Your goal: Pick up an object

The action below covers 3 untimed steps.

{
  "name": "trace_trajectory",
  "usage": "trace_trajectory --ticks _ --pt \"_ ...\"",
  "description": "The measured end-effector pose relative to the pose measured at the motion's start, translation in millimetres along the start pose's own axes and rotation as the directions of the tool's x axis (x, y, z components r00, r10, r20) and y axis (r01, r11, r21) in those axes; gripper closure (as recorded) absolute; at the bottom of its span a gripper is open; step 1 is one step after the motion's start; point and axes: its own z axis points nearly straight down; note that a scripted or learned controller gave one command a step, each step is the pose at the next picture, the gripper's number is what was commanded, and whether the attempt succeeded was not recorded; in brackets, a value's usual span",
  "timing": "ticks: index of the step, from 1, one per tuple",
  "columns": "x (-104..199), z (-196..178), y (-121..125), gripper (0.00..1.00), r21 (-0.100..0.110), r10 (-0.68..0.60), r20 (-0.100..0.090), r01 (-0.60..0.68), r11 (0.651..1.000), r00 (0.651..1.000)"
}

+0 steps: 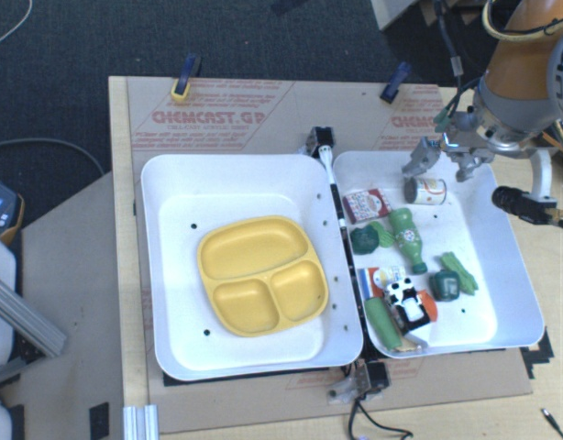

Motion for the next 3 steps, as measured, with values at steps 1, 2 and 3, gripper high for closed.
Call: trace_trajectory --ticks 1,2,3 --pt "0.2 -8.5 2.8 0.00 -0.015 -0.002 0.002 0.002 1.000 1.000" --pt "2.5 34.8 -1.0 0.00 -0.009 -0.002 0.001 0.002 1.000 1.000" --pt "-0.6 86.4 8.4 0.00 -0.008 -0.003 0.001 0.003 1.000 1.000"
